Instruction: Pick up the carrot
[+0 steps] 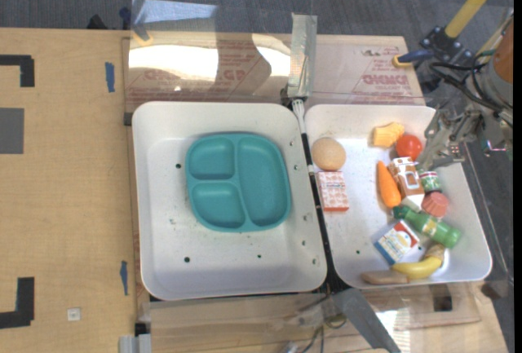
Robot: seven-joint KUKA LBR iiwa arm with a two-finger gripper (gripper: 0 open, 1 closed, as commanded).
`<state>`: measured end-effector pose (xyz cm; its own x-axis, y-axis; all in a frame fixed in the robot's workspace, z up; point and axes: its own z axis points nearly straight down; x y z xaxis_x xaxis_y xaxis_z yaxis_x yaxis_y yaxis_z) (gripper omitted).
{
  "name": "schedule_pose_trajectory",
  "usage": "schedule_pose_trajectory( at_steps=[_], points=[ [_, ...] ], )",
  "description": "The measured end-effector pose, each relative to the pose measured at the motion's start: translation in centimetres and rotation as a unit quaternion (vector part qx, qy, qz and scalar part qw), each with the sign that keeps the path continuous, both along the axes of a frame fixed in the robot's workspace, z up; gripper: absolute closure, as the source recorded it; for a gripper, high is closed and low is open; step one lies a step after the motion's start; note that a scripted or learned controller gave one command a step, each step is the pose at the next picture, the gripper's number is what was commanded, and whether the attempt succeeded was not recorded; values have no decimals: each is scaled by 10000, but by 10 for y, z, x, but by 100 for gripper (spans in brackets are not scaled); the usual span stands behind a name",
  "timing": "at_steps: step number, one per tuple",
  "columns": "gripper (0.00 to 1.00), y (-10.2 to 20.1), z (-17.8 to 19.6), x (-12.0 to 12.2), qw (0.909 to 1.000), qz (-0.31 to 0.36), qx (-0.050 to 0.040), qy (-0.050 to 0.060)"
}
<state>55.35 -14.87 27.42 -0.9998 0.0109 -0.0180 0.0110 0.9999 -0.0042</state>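
The orange carrot point(388, 184) lies lengthwise in the middle of the right bin point(359, 253), with its narrow end towards the back. A small orange-and-white box point(406, 175) touches its right side. My gripper point(441, 141) hangs over the bin's right rear part, up and to the right of the carrot and just right of a red tomato point(408, 146). It stands open with nothing between its fingers.
Crowded around the carrot are a yellow piece point(387, 134), a green bottle point(428, 225), a blue carton point(397, 243), a banana point(418, 266) and a red ball point(435, 203). A tan egg point(329, 153) and a red carton point(333, 191) lie left. The left bin holds a teal divided plate point(239, 181).
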Motion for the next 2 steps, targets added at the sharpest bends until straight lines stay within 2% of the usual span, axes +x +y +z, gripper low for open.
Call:
schedule_pose_trajectory(
  at_steps=[1, 2],
  points=[
    [0, 1, -5, -2, 10000, 5, 18, 53],
    [0, 8, -149, 40, 9980, 613, 37, 116]
  ],
)
